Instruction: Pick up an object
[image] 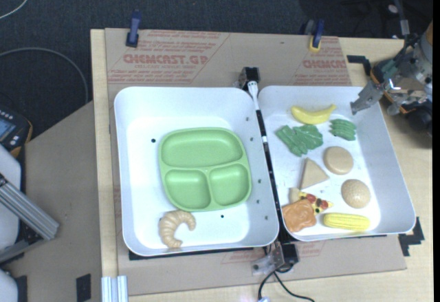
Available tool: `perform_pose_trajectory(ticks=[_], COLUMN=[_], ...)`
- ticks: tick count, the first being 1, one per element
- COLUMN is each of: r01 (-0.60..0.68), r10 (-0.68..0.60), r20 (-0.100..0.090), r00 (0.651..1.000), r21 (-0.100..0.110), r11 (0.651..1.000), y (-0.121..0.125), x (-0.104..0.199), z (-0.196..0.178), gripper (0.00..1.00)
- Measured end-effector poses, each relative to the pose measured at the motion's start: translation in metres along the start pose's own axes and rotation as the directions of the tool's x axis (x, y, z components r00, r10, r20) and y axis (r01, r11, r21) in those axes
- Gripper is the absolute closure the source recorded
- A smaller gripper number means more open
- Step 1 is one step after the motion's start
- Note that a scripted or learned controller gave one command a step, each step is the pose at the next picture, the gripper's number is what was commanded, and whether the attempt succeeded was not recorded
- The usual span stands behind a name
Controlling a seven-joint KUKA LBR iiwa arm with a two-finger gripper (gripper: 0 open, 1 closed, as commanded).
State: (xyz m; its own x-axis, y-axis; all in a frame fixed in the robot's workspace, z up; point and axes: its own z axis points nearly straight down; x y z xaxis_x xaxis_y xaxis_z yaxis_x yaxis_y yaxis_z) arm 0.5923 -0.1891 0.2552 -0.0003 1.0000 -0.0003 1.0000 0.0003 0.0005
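Up at the far right corner of the right bin (392, 156), the gripper (363, 102) hangs over the rim, one dark metal finger jutting toward the toys, nothing visibly between its fingers; how far they are parted cannot be told. Nearest it lie a small green leafy piece (343, 129) and a curved yellow banana (313, 113), smooth and glossy. Beside them sits a larger ruffled green leafy piece (300, 138). Farther down come two round, matte tan buns: one pale bun (338, 159) and one speckled bun (356, 192). A beige wedge (313, 174) lies just left of them. Along the near edge rest one bumpy yellow corn cob (346, 221), an orange-brown roast chicken piece (299, 215) and a small cluster of red and yellow bits (317, 202). Ten plastic toy foods are spread across the two shallow white bins, nine of them on this side. Across the divider, the left bin (134, 156) holds one pale green three-compartment tray (205, 168) with rounded corners, and one tan ridged croissant (175, 226) near its front edge.
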Motion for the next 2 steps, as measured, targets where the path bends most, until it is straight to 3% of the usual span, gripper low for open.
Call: perform_pose_trajectory(ticks=[1, 2], r01=[0.007, -0.008], r10=[-0.007, 0.008], r20=[-0.008, 0.005], r00=[1.0, 1.0], r21=[0.015, -0.005], r11=[1.0, 1.0], y=[-0.076, -0.115], x=[0.106, 0.03], z=[0.075, 0.013], gripper=[0.0, 0.0])
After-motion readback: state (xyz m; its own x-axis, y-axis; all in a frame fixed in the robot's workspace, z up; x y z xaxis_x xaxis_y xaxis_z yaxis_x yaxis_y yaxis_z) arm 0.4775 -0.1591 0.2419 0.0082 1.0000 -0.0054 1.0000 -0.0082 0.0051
